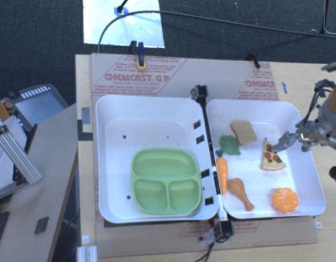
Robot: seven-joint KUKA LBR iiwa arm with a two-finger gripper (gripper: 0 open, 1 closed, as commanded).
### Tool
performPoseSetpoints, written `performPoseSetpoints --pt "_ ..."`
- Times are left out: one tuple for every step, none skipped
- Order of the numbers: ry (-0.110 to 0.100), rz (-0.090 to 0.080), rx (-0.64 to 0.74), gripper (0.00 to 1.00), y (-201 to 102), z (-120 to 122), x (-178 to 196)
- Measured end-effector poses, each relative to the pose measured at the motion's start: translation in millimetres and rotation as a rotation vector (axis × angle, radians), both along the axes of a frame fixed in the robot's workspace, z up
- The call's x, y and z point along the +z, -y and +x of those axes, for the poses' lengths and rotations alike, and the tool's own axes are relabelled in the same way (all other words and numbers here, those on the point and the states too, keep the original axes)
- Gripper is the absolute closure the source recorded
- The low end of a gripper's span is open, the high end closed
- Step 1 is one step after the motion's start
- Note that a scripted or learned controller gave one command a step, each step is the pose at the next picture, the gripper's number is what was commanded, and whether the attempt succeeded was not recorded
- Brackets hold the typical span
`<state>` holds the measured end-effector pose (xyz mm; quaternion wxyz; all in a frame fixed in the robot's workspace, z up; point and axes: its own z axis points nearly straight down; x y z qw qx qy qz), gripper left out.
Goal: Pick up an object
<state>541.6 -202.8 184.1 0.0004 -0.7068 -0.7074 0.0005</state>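
I see the pizza slice (272, 157) in the right bin (307, 173), bread (244, 132) and broccoli (229, 144) to its left. My gripper (279, 143) touches the slice's far tip; grip unclear.

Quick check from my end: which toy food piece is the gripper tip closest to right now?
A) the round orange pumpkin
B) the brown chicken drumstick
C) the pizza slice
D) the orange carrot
C: the gripper sits at the upper edge of the triangular pizza slice in the right-hand white bin, well away from the other pieces.
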Motion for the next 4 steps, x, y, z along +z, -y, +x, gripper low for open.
performPoseSetpoints --pt "0.001 0.000 0.001 0.00 0.4 8.5 -45.5" --pt "0.000 0.001 0.000 0.00 -0.2 8.4 -97.6" --pt "0.014 -0.004 0.001 1.00 1.4 12.7 -80.0" --pt "0.009 -0.002 0.003 1.00 -2.7 21.1 -18.6"
